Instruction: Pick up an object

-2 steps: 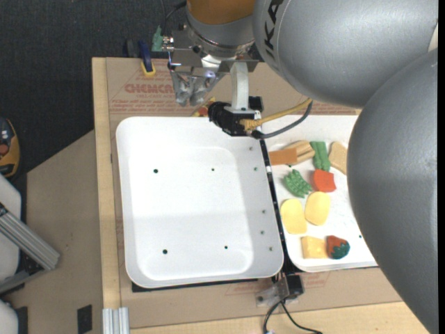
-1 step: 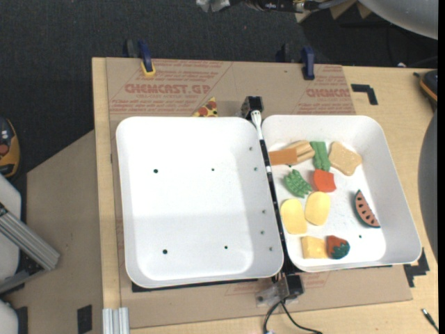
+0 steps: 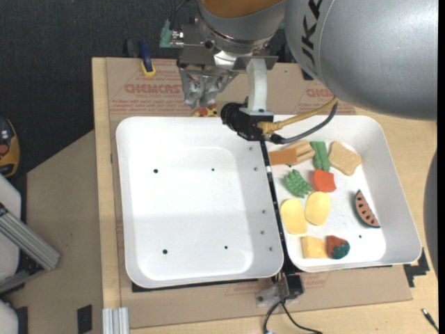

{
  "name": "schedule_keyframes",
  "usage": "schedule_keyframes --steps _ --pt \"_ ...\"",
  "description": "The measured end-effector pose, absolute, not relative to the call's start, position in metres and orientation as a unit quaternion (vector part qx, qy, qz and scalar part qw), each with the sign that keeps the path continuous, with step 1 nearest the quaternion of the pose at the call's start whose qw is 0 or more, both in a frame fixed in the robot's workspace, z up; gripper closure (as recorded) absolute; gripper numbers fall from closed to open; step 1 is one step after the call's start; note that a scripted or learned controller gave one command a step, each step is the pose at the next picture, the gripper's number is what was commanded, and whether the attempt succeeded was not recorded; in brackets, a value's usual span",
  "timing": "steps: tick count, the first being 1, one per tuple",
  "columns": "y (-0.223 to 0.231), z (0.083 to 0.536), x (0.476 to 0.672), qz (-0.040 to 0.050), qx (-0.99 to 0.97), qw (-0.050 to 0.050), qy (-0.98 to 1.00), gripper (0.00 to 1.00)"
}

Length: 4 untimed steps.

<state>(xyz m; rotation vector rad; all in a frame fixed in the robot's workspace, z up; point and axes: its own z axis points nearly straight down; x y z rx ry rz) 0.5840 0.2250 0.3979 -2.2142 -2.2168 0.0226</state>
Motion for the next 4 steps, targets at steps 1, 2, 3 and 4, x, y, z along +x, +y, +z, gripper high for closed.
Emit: schedule_keyframes --steps 1,2,3,4 --pt "0.224 0.544 0.633 -0.0082 -0.707 -0.005 -0.707 1.00" --pt "0.225 0.410 0.543 0.0079 -0.706 0.005 -0.708 1.00" --pt "0.224 0.543 0.568 -0.0079 -0.707 -0.004 -0.708 1.00" --pt "0.224 0.392 0.526 0.0084 -0.707 0.004 -0.707 1.00"
